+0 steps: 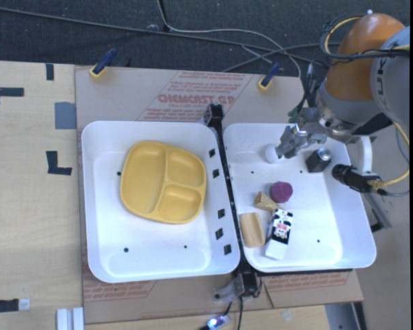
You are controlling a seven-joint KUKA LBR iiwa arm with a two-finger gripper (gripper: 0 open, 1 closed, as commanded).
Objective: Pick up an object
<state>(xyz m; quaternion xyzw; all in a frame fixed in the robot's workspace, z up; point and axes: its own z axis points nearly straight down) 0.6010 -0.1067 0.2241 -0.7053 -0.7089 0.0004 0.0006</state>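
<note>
My gripper [286, 148] hangs over the back of the right bin [330, 253], its fingers pointing down and left. A small white object [270, 154] lies just left of the fingertips. In the bin's middle sit a purple ball [282, 191], a small tan piece [264, 201], a tan bread-like block [251, 229] and a white carton with a black cow pattern [279, 234]. None of these is between the fingers.
The left bin [103, 253] holds a yellow divided plate [163, 181]. A black divider [224, 184] runs between the bins. Cables trail across the dark floor behind, and yellow clamps [103, 63] pin the cardboard base.
</note>
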